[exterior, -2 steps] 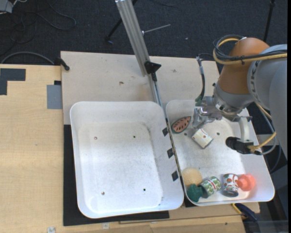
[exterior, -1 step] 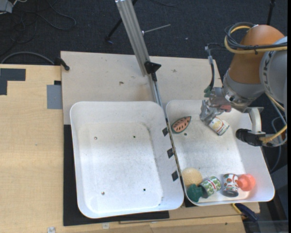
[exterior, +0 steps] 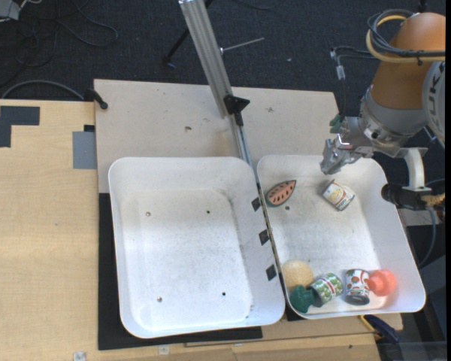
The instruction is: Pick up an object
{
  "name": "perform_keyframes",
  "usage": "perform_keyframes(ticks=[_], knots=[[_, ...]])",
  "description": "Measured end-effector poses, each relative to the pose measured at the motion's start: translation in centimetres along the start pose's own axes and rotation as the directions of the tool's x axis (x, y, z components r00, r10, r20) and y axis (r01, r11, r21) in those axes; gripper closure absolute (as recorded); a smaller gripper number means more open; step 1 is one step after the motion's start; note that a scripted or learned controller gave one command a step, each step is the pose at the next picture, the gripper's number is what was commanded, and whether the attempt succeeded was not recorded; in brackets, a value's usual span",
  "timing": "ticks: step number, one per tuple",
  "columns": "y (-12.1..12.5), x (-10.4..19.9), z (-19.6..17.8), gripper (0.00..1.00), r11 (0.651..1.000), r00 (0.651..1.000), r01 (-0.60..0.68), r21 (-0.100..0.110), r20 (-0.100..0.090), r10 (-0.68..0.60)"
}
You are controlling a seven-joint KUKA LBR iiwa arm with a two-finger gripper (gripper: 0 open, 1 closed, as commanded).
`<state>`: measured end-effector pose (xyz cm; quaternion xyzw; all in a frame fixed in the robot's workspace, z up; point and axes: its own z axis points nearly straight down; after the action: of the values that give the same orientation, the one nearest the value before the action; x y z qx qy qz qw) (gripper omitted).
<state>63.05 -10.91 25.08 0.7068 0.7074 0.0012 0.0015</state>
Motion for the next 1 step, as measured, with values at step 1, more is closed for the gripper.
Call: perform_keyframes(ticks=[1], knots=[[-0.06,4.45,0.99,1.00,1.000,1.000,0.001,0.007,-0.002,-0.001]])
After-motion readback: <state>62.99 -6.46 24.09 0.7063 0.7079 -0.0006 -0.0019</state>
